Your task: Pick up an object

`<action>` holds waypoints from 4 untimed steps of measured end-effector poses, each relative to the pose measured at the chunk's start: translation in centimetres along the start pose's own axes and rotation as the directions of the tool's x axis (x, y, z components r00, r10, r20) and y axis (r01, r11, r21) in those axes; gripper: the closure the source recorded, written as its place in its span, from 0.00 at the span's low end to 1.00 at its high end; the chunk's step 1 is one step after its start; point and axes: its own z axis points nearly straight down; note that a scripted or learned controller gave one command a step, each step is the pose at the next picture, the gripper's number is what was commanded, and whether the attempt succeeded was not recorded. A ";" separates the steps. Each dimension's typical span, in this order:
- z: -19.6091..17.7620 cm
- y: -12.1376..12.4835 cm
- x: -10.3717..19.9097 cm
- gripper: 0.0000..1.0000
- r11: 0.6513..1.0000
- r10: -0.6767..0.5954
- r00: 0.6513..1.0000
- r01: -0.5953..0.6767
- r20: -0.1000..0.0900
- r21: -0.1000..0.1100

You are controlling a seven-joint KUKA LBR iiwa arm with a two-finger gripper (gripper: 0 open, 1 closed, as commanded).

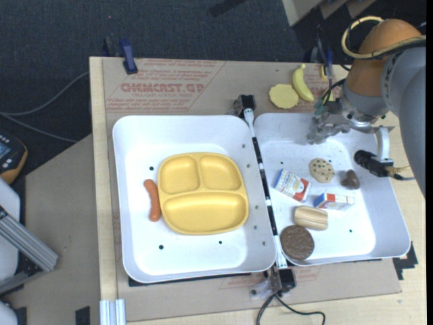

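We see nothing picked yet: our gripper (323, 128) hovers above the cookie (321, 169), its grip impossible to tell.

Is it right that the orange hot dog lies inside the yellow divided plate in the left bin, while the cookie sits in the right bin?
Not quite. The camera view shows the orange hot dog lying on the floor of the left bin, just beside the yellow divided plate at its left edge, not inside it. The rest holds: the cookie sits in the right bin.
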 end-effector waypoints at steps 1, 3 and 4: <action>0.1 0.0 0.0 0.00 1.000 0.000 1.000 0.000 0.000 0.002; 1.2 -5.9 0.5 0.00 1.000 0.005 1.000 -0.005 -0.006 0.012; 0.5 -6.0 -4.0 0.00 1.000 0.007 1.000 -0.007 -0.001 0.004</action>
